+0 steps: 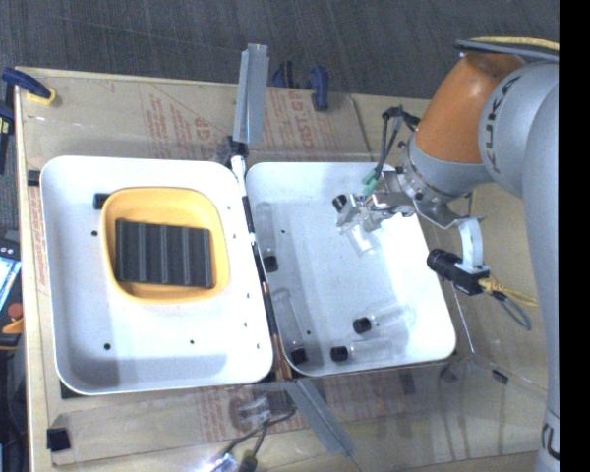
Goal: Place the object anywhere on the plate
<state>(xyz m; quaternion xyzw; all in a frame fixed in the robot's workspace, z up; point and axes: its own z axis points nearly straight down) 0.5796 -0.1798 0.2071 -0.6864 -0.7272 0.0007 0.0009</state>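
While above the right bin (428, 337), pincer (359, 212) near its far rim.

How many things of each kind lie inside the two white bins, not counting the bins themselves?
Yellow plate with a dark ribbed insert, left bin: 1
Clear vial with a black cap, right bin: 1
Small black cap-like piece, right bin: 1
Total: 3

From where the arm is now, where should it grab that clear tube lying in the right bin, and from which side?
Grip the clear tube around its mid-body, coming straight down from above. It lies flat on the right bin floor, so probably close the fingers across its narrow width, clear of its black cap.
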